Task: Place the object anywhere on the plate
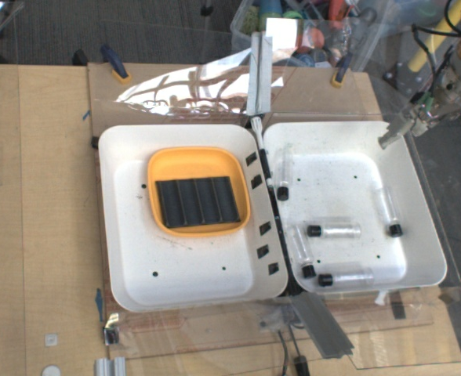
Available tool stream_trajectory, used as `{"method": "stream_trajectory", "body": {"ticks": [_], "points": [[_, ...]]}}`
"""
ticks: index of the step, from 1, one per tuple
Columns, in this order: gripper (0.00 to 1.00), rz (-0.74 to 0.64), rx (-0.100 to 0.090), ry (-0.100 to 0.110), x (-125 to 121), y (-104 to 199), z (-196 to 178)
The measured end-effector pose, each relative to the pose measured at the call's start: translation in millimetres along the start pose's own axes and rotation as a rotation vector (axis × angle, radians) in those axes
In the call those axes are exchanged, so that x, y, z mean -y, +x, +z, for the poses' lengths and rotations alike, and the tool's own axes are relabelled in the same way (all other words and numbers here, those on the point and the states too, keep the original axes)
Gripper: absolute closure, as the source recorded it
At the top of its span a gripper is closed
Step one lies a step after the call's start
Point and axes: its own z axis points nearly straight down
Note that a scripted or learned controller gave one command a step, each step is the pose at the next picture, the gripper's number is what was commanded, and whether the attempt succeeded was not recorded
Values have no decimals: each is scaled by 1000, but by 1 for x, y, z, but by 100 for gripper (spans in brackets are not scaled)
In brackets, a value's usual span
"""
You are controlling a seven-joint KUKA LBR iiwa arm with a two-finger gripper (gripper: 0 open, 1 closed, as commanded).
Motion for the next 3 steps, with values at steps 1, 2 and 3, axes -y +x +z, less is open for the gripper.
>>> {"method": "stream_trajectory", "body": {"ticks": [1, 2, 3], "points": [[0, -97, 0, 0, 0, 0, -1], [0, -196, 0, 0, 0, 0, -1], [0, -300, 0, 0, 0, 0, 0]]}}
